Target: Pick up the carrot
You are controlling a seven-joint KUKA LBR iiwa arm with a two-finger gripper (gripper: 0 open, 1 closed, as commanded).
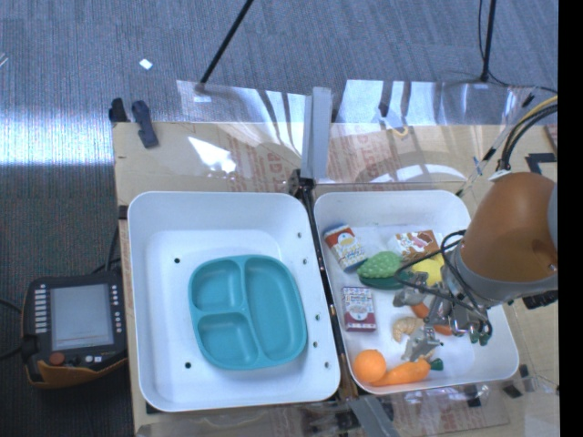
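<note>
Carrot (407, 371): lies along the near wall of the right bin (455, 206), tip pointing left toward an orange fruit (369, 366) that it touches or nearly touches; its green top points right.
Gripper (424, 340): hangs low over the right bin just above the carrot's thick end; whether it is spread or closed cannot be told, and nothing is seen held in it.
Arm (510, 235): grey wrist under an orange band, reaching in from the right over the right bin's far-right part.
Small items near the gripper: a pale, tan piece (404, 328) just left of the gripper; an orange-red bit (421, 310) partly under the wrist hardware.
Middle of right bin: a red-and-white packet (359, 308) lying flat; beyond it a green leafy toy (381, 266) beside a yellow piece (426, 269).
Far part of right bin: two more small printed packets, one (345, 245) at left and one (415, 242) at right.
Left bin (155, 217): holds a teal divided plate (247, 310) with three compartments, set near its centre.
Beside the bench (219, 157): a handheld control pendant (75, 324) with a screen, on the dark floor at left.
Far edge: clear panels standing along the back of the bench, stand legs on grey carpet beyond.
</note>
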